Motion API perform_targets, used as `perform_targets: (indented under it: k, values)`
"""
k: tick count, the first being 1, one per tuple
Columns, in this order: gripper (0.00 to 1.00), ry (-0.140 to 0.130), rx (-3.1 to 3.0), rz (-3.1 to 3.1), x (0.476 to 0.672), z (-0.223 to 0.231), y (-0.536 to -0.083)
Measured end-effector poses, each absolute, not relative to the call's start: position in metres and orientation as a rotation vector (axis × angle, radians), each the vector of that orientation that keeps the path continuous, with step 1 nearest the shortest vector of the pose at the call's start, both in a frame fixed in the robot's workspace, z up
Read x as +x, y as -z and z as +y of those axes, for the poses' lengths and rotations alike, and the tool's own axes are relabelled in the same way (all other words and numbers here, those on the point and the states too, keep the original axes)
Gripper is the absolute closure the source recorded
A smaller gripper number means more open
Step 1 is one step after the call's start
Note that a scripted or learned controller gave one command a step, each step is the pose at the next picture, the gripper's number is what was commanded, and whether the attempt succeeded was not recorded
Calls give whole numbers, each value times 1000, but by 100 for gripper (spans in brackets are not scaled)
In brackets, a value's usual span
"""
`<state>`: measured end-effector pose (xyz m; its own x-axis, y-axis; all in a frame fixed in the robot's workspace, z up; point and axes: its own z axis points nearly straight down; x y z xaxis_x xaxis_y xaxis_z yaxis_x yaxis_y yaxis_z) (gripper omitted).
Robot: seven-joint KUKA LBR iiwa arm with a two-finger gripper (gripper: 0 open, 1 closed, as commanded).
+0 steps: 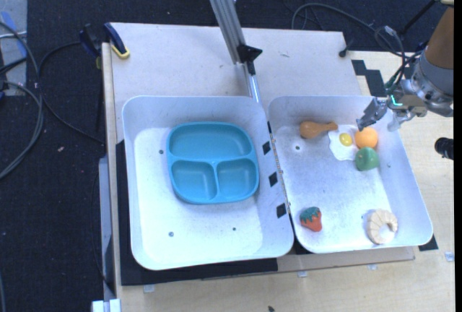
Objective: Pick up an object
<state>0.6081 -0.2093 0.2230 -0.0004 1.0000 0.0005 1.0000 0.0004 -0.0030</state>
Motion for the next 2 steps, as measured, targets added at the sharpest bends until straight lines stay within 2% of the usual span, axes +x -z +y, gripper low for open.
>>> perform_targets:
  k: [1,2]
  values:
    - [0,0,-2221,-2223,609,-209,-225]
    - [0,-3,-2216,-2225,616,-204,-178]
